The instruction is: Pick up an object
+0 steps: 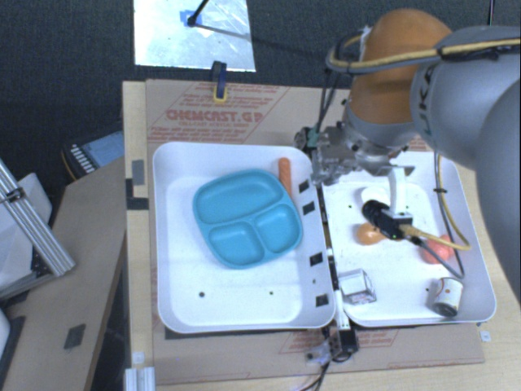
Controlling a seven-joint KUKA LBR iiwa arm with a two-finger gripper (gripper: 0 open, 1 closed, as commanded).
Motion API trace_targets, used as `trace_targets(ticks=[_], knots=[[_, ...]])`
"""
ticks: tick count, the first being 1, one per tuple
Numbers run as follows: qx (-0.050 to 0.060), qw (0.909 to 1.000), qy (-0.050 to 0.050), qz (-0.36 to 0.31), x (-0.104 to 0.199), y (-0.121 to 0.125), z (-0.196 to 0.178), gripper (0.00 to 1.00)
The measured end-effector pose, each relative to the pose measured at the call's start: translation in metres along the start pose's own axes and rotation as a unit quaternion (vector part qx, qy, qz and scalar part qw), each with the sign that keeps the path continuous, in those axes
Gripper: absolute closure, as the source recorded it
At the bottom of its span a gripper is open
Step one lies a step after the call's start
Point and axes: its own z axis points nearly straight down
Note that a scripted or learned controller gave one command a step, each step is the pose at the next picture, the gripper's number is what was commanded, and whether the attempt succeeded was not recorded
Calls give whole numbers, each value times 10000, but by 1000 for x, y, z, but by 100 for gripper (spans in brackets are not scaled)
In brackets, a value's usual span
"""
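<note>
none lifted yet; gripper (324, 163) over the divider (322, 235), upper centre, open or closed impossible to tell; orange stick (284, 173) just left of it beside blue plate (244, 217); lump (368, 235), can (444, 296), clear box (356, 287) at lower right; grasp and lift both left to do

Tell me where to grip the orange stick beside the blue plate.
Grip the orange stick across its narrow width near mid-length, coming straight down from above. It lies flat and long beside the rim of the blue plate, so clearance on that side is probably tight.
</note>
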Motion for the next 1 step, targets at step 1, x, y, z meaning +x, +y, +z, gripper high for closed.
trace_targets(ticks=[1], knots=[[7,10000,2,3,56,2,25,100]])
